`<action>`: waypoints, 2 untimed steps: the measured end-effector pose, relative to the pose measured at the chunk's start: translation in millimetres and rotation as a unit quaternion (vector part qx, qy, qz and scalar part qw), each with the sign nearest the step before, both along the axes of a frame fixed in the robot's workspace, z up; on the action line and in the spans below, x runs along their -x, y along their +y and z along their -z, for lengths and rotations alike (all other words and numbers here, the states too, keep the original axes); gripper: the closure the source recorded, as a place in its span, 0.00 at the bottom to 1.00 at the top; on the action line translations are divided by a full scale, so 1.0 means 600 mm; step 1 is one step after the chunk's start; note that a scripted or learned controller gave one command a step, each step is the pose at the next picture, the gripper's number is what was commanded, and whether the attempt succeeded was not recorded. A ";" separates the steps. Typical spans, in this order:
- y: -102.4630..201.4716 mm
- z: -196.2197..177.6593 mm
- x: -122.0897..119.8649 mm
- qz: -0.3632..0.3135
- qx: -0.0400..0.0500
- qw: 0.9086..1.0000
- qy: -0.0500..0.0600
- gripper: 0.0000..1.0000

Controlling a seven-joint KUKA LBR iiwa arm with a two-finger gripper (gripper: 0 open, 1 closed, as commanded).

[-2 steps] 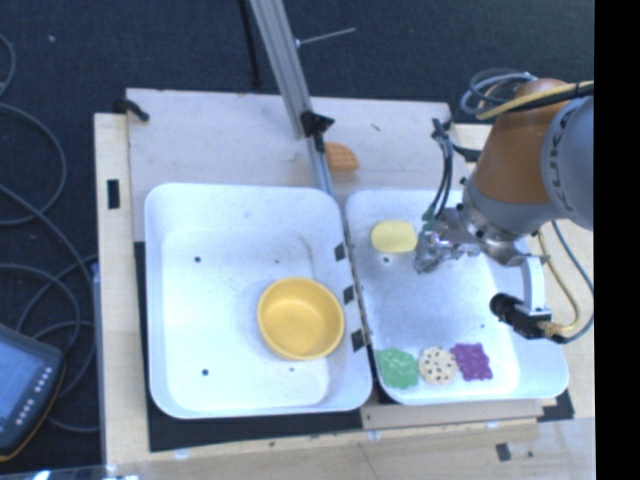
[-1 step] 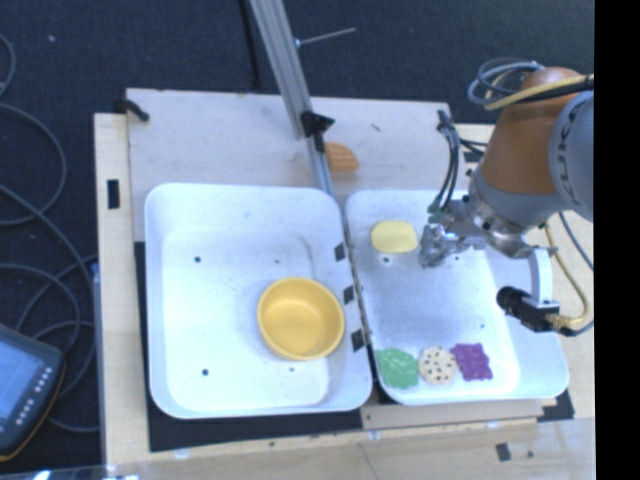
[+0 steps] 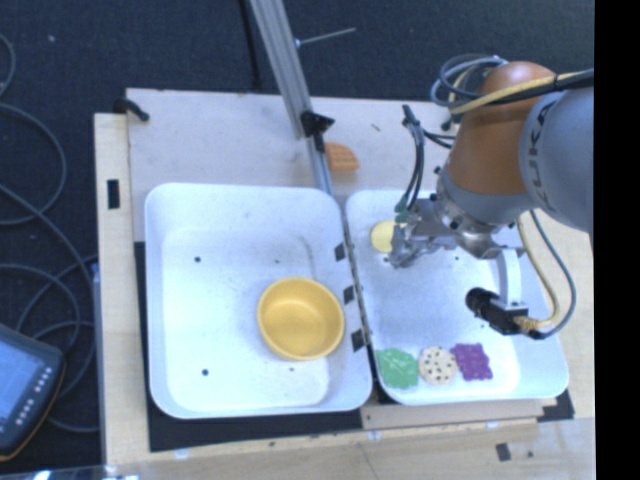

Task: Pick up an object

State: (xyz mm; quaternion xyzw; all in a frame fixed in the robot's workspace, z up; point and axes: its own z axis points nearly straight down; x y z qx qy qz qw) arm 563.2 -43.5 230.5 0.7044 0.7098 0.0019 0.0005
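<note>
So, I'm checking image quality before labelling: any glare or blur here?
In the camera view, both white bins are brightly lit, nearly washed out; the gripper looks soft against the small yellow object; the yellow bowl is crisp.

Arm (image 3: pixel 560 158): grey casing, rounded, with faint dark lettering on its side. Orange band (image 3: pixel 495 133) at 9 o'clock of the casing, glossy and bulbous. Grey cables (image 3: pixel 465 73) looped at 12 o'clock. Black hose (image 3: pixel 412 163) down the wrist. Yellow cable (image 3: pixel 555 298) at 6 o'clock, ending in a black fitting (image 3: pixel 492 310). Metal wrist hardware (image 3: pixel 440 230).
</note>
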 end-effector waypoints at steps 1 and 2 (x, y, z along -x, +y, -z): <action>0.079 -0.019 0.006 0.000 0.000 1.000 0.000 1.00; 0.162 -0.035 0.016 -0.001 0.000 1.000 0.000 1.00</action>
